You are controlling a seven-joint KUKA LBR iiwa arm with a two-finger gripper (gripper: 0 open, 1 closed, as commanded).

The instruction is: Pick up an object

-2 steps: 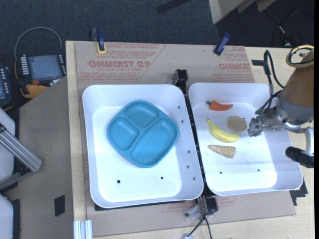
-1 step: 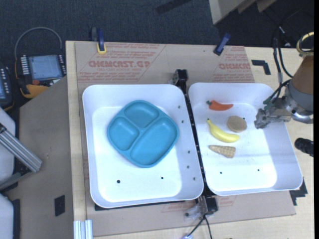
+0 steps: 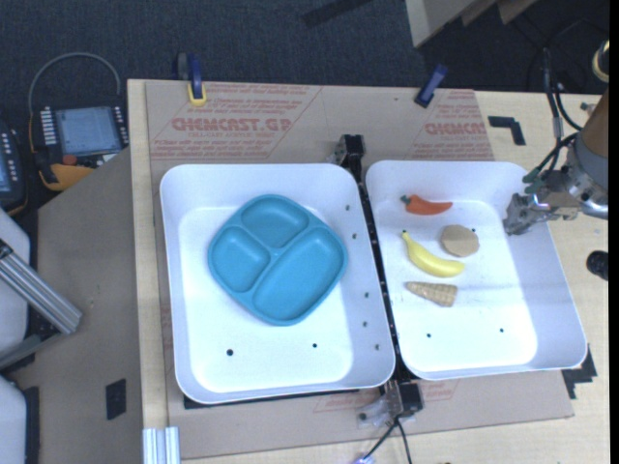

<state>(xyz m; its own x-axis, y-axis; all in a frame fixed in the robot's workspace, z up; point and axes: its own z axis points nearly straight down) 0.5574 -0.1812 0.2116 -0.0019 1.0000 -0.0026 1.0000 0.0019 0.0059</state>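
Curved yellow banana (image 3: pixel 431 256) lies beside a tan round piece (image 3: pixel 460 241).

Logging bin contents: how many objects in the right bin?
4, all in its left half: red pepper at the far end, tan round piece below it, banana left of that, cone nearest. None look hidden.

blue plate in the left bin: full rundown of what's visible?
The blue plate is a rounded-square divided dish, looking like matte plastic, in a uniform light blue. Raised ridges split it into three compartments: two smaller ones toward the far side and one larger toward the near right. It lies flat, right side up, turned at an angle to the bin walls, roughly mid-floor in the left bin. Nothing lies in it, and it touches only the bin floor.
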